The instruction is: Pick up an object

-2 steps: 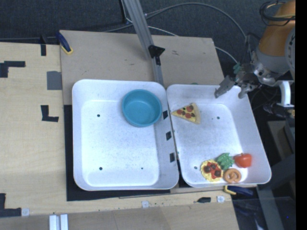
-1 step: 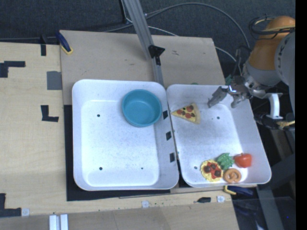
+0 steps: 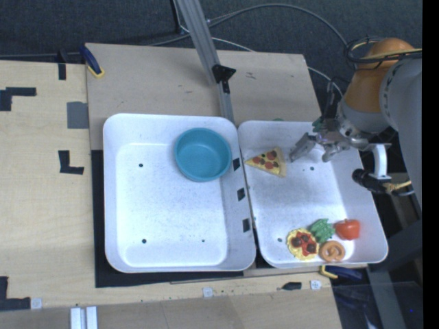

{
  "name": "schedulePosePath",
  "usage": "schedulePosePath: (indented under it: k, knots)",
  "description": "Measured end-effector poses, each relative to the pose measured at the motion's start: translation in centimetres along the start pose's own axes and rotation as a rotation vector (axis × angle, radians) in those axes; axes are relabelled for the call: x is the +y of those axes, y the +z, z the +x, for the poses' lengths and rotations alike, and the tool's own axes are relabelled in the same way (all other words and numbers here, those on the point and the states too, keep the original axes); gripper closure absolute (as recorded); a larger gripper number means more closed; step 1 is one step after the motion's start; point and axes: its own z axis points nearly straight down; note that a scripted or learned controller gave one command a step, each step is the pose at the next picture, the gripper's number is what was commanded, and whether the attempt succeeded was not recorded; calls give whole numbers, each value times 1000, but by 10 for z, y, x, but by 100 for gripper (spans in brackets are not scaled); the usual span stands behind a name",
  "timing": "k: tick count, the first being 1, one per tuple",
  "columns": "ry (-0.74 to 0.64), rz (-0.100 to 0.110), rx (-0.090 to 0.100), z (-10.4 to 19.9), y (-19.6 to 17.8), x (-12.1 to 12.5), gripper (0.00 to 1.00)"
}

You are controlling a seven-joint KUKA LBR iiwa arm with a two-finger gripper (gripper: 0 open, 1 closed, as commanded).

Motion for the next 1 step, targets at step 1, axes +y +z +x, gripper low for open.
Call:
schedulePosePath:
  k: [1]
  knots:
    - [-1, -4, -1, 0, -13, 1, 100]
